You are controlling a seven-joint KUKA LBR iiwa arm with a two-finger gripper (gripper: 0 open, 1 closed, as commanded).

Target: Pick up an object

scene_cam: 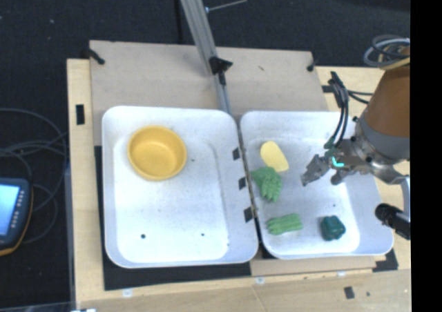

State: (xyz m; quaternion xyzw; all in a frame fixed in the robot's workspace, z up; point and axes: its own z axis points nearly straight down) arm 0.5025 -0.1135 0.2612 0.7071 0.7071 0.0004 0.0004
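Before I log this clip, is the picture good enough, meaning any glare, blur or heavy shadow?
Camera view: light is even and the white bins look bright but not blown out; shadows are faint; the yellow bowl and green toys are soft-edged; the hand is slightly blurred; the surrounding floor is dark.

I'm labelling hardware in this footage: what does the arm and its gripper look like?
The arm has a broad orange band above a grey wrist section. Black cables loop along its side. The gripper is grey metal with two fingers, and a small teal light glows on its body.
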